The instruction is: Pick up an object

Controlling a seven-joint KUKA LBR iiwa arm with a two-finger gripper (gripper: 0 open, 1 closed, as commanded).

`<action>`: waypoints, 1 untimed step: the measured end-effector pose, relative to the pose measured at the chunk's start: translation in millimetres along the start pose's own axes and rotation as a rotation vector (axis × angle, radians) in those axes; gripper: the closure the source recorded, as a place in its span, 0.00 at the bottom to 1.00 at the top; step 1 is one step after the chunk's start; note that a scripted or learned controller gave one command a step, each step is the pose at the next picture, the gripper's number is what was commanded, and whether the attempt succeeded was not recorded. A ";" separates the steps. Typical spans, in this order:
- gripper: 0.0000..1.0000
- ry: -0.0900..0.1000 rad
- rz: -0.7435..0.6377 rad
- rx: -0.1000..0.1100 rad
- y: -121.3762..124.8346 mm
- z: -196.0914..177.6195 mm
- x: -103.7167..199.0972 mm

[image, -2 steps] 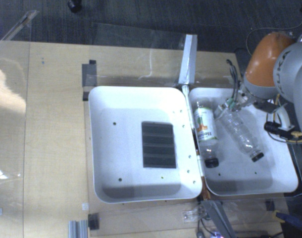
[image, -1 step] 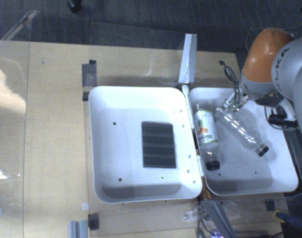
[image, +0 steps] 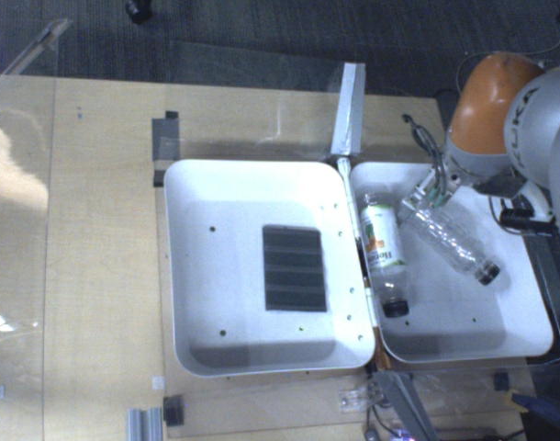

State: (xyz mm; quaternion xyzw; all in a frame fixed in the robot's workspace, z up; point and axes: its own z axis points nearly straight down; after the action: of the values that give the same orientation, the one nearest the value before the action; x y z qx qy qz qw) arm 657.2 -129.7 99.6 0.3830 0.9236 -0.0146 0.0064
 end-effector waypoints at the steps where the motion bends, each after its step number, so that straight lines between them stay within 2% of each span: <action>1: 0.00 -0.004 0.099 -0.011 10.9 -23.1 0.9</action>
State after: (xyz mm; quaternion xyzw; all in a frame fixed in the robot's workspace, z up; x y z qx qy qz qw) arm 664.2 -120.7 122.5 0.4281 0.9036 -0.0101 0.0110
